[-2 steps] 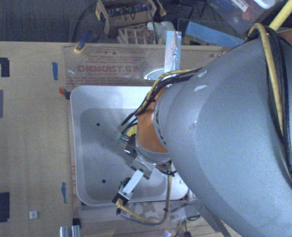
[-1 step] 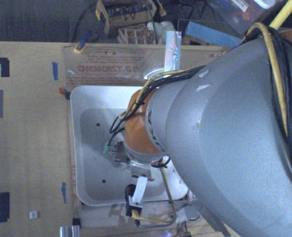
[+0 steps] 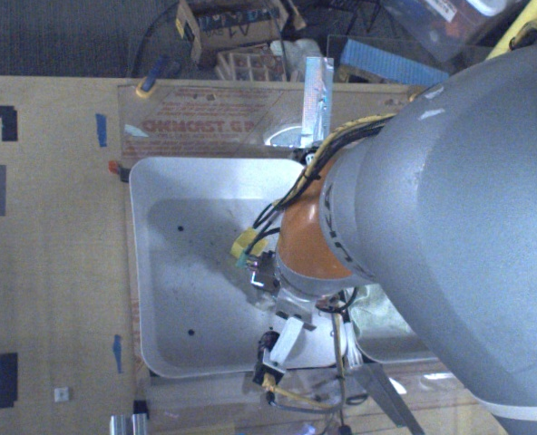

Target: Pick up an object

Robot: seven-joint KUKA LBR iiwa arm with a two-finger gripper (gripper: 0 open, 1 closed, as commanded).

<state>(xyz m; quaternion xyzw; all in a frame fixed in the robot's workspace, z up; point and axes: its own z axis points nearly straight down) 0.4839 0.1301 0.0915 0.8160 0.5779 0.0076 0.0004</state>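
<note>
Mostly the grey arm [image 3: 450, 198] filled the right of the camera view, its orange band [image 3: 309, 238] hanging over the left bin [image 3: 187, 270]. Below the band, the wrist assembly and its jaws hung over that bin's near right corner, beside the edge of the right bin [image 3: 386, 343]; whether the jaws were spread or pressed together could not be told. A small yellow-green piece [image 3: 248, 243] sat just left of the band, either a pickable object or cabling, I could not tell. Both bins rested on the pale bench [image 3: 51, 270].
</note>
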